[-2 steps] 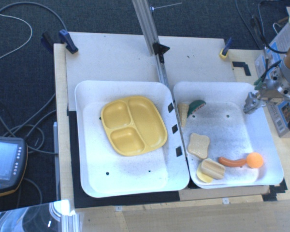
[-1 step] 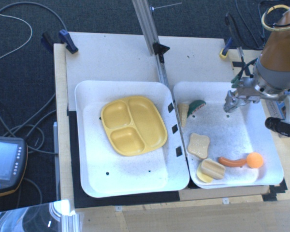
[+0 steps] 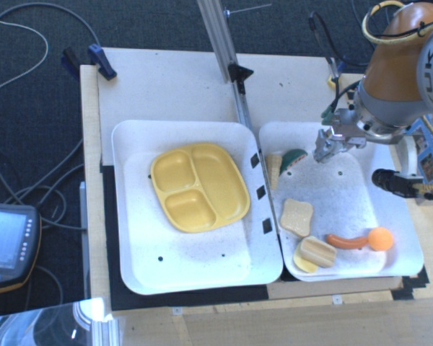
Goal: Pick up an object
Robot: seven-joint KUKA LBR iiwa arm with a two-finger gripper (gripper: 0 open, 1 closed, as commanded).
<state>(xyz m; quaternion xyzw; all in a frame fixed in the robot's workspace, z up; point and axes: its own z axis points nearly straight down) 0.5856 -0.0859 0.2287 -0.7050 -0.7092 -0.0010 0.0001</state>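
The gripper (image 3: 326,147) hangs over the top edge of the right bin (image 3: 390,262). I cannot tell if it is open or closed. Just beside it, near the top left corner, lies a small green and white toy (image 3: 291,158). It looks light and hard, maybe a bit slippery. I would pinch it across its 2 narrow sides.

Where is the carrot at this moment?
The carrot lies in the right bin, near its front right corner, just right of the bun and well in front of the gripper.
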